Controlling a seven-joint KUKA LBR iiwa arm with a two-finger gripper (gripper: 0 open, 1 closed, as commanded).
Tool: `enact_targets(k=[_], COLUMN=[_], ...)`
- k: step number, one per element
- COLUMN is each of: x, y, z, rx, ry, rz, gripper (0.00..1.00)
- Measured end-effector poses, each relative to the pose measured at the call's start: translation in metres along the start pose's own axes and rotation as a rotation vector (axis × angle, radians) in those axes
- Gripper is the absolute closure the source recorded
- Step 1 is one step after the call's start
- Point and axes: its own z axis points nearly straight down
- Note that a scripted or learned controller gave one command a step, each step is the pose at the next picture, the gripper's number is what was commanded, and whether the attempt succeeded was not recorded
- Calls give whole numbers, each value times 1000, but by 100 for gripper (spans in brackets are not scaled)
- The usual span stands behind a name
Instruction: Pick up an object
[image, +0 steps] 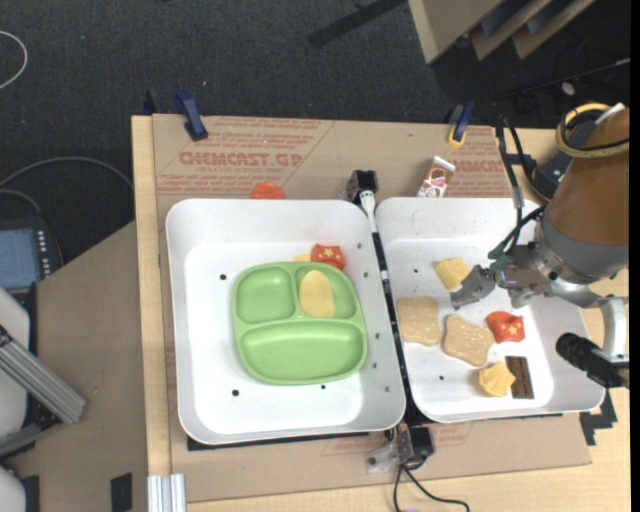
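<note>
My gripper (497, 289) hangs over the right bin (560, 400), open, with nothing between its fingers. Just below it lies a red strawberry-like piece (506, 325). To its left lies a pale yellow chunk (452, 272), close to the left fingertip (470, 289). Two tan bread slices (418, 320) (467, 341) lie side by side in the bin's middle. A small yellow piece (495, 379) and a brown bar (519, 376) rest near the front wall.
The left bin (200, 380) holds a green divided plate (297, 350) with a yellow piece (317, 293) in one compartment and a red piece (328, 256) at its far rim. A small carton (436, 178) stands behind the right bin. Blue clamps (190, 112) (460, 122) grip the bench's back edge.
</note>
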Motion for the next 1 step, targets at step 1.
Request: enact_targets(k=[1], x=[-64], y=[21], z=[130], rx=[-1], ry=[0], rz=[6], gripper=[0])
